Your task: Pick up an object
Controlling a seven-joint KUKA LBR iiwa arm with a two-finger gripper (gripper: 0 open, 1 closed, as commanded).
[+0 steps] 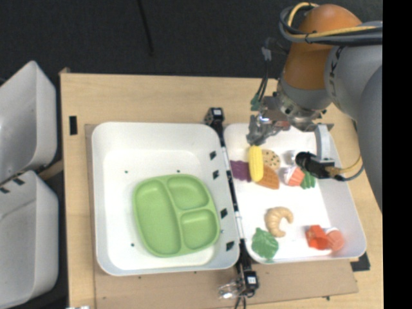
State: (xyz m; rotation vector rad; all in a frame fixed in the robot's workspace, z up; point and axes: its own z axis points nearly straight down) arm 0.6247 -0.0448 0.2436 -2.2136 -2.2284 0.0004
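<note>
My gripper [259,132] hangs over the far left corner of the right bin [341,201], just above a yellow corn cob [255,163]. Nothing shows between its fingers. Beside the corn lie a purple piece [239,170], a speckled cookie [271,158] and an orange wedge [269,179]. An orange carrot with green top [300,177] lies to their right. Nearer the front sit a tan croissant [279,219], a green leafy piece [264,243] and a red and orange toy [323,237].
The left bin [112,153] holds a green divided plate [176,214]. Black clips [214,116] sit along the divider between the bins. A grey chair [22,172] stands at the left of the bench. The arm's orange band [315,44] rises over the bench's far right.
</note>
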